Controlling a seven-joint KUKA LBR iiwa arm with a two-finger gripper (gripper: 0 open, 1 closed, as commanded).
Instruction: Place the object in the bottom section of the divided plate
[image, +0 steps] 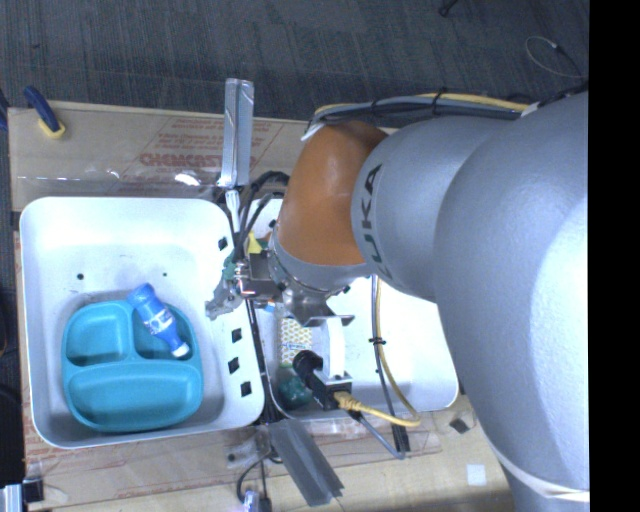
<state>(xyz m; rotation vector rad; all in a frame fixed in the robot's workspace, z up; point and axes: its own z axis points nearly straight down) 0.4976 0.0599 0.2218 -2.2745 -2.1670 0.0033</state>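
Looking down on the bench, we saw two white bins side by side. In the left bin sat a blue divided plate, towards the bin's lower part. A small blue bottle with a pale label lay in the plate's upper right section. It was tilted, its top towards the upper left and its pale lower end close to the ridge that borders the bottom section. That bottom section held nothing of the bottle; the bottle was wholly above the ridge as far as we could see.

The grey arm reached in from the right and covered most of the right bin, its orange band above the wall between the two bins. The gripper hung just over that wall, at the left bin's right edge, near the bottle but apart from it. We could not tell how far open it was, and we saw nothing in its hold.

A blue and yellow clamp lay at the bench's upper left corner.
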